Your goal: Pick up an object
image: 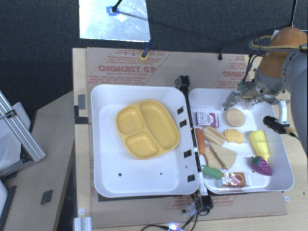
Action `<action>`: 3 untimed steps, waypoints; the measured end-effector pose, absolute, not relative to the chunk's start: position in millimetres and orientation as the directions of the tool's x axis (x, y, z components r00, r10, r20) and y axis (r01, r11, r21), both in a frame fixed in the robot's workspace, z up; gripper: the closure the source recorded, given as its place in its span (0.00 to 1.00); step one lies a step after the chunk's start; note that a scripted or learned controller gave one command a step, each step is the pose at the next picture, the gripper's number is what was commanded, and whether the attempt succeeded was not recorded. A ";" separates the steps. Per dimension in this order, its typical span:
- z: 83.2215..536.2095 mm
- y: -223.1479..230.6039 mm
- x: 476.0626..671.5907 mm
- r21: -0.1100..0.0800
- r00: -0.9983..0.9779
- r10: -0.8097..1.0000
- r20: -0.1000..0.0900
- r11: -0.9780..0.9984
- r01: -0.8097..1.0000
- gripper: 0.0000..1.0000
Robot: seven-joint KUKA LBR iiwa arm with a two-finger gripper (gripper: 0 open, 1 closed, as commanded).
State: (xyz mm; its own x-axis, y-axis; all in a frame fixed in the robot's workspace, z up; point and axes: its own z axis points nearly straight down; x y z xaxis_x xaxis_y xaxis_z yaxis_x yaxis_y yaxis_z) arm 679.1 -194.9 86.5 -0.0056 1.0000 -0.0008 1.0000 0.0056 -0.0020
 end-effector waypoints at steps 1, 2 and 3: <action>98.7 -196.2 680.2 0.005 -0.007 1.000 -0.005 0.007 1.000 1.00; 162.7 -200.4 681.3 0.006 -0.002 1.000 -0.001 0.002 1.000 1.00; 219.8 -199.6 692.8 0.007 -0.005 1.000 -0.002 0.005 1.000 1.00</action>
State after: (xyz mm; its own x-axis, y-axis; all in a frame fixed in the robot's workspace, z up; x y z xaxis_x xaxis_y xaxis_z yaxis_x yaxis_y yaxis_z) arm 692.8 -199.6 219.8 -0.0054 1.0000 -0.0019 1.0000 0.0054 0.0074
